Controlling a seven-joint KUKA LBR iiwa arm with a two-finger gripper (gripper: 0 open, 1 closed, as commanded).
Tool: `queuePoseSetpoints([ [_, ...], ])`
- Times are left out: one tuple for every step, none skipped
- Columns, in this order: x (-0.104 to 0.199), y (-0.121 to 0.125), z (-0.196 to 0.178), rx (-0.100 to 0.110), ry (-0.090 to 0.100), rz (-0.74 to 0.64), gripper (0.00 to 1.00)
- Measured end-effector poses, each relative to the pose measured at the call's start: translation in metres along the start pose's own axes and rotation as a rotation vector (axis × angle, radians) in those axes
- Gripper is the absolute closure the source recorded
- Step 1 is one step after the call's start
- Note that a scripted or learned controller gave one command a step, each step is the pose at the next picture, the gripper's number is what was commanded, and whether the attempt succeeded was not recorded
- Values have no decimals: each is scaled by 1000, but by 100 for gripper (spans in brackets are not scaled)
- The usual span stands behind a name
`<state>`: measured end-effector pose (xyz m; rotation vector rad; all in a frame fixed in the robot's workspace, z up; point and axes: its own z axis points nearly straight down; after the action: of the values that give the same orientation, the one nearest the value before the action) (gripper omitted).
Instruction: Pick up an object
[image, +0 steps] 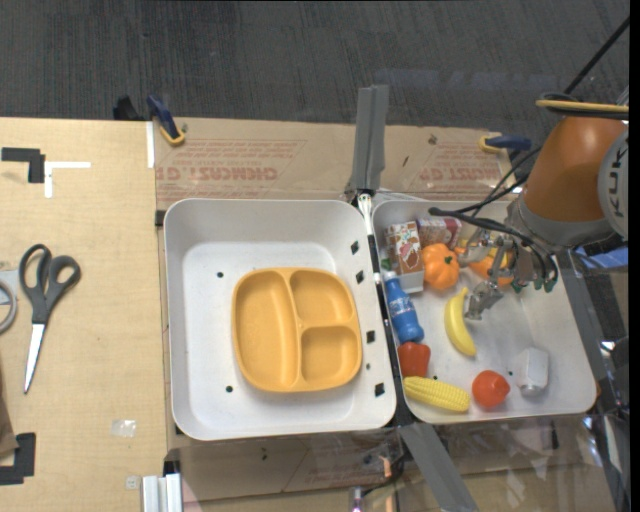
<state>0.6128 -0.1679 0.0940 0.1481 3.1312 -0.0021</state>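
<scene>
Two white bins (180, 330) sit below cardboard (240, 170) with mirrored, unreadable print; end effector (487, 292) state unclear.

a robotics lab bench

a plywood workbench (80, 330) lined with cardboard (260, 160), two white bins (190, 300) clamped side by side, toy food (440, 394), scissors (40, 290) lying loose, cables (490, 215) trailing off an industrial arm (575, 170).

Yellow tray (297, 330), white bins (190, 300), yellow banana (459, 324), red tomato (490, 389), blue bottle (403, 313).
</scene>
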Motion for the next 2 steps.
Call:
queuePoseSetpoints([
  [-26,50,0,1,7,243,0],
  [-1,74,0,3,1,408,0],
])
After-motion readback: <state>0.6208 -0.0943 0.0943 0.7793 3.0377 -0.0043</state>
